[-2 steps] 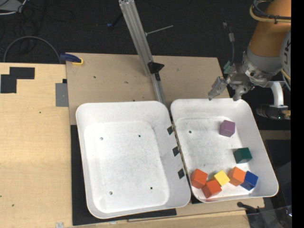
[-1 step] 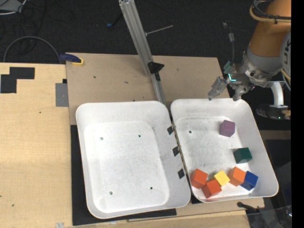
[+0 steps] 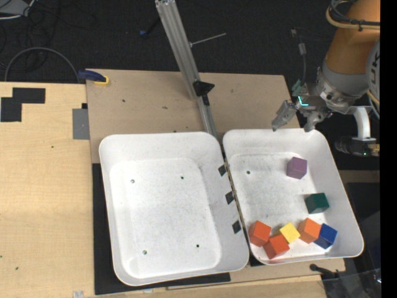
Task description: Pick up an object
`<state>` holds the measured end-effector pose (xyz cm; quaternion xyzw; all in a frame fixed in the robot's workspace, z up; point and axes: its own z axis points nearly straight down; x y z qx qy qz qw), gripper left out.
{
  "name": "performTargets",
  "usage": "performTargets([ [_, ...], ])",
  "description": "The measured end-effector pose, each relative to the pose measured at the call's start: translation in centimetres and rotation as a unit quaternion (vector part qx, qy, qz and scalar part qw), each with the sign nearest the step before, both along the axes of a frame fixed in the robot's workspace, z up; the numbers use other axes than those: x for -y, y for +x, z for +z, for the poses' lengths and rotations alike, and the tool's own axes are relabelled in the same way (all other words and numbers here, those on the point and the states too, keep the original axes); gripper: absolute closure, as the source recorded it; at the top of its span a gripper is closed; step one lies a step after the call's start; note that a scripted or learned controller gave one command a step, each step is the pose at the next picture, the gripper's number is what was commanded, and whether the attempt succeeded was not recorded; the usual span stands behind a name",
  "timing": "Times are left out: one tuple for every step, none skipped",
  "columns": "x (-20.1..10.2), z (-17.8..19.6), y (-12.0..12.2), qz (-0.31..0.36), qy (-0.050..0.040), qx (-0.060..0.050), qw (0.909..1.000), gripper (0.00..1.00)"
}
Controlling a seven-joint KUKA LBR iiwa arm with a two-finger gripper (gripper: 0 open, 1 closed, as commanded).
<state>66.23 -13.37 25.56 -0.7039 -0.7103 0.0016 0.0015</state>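
Six small blocks lie in the right bin (image 3: 335,185). The purple block (image 3: 297,167) sits alone in the upper part of the bin, a pale violet cube with a lighter top face. Below it and a little toward the right wall rests the dark green block (image 3: 317,202), also on its own. The rest crowd the lower edge: an orange block (image 3: 260,231) and a red-orange block (image 3: 276,245) touching each other, a yellow block (image 3: 289,233) tucked just beside them, then another orange block (image 3: 309,229) pressed against a blue block (image 3: 326,236) near the bin's corner.

The gripper (image 3: 295,120) hangs above the bin's top rim, well apart from every block, its two fingers spread with nothing between them.

The left bin (image 3: 118,160) lies alongside, joined by dark clips. A slanted aluminium rail (image 3: 183,54) rises behind the bins.
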Motion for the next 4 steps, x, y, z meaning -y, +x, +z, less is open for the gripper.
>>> performTargets([
  [0.00, 0.00, 0.00, 0.000, 0.0000, 0.000, 1.0000, 0.00],
  [-0.01, 0.00, 0.00, 0.000, 0.0000, 0.000, 1.0000, 0.00],
  [-0.01, 0.00, 0.00, 0.001, 0.0000, 0.000, 1.0000, 0.00],
  [-0.01, -0.01, 0.00, 0.001, 0.0000, 0.000, 1.0000, 0.00],
])
